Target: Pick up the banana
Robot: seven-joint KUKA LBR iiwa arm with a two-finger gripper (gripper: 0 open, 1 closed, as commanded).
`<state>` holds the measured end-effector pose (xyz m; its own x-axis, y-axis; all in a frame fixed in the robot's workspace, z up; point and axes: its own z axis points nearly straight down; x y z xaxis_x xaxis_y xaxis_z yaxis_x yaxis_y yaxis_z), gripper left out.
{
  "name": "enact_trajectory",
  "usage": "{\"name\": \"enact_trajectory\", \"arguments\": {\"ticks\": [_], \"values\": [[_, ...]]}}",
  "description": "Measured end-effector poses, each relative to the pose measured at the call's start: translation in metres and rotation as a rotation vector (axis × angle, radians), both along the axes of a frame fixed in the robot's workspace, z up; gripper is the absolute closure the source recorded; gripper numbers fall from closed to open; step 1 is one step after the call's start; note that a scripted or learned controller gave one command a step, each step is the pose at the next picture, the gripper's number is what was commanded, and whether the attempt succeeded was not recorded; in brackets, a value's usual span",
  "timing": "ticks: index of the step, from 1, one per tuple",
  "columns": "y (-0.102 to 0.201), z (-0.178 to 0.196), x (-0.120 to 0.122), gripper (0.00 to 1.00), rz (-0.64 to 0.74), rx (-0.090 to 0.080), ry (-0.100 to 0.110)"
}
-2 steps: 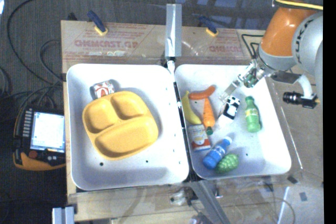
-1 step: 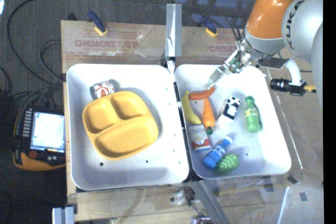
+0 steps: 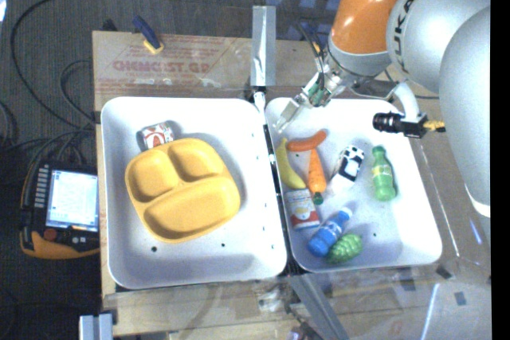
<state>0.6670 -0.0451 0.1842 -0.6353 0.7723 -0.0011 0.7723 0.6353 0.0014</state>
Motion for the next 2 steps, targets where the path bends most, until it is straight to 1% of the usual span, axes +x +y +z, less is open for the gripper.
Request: {"name": "enact_trajectory", "arguments": {"ticks": [1, 2], "values": [[-0.024, -0.001, -0.080, 0.00, -0.124, 0.001, 0.002], [-0.057, -0.069, -0.107, 0.00, -0.272, 0.002, 0.004]]}}
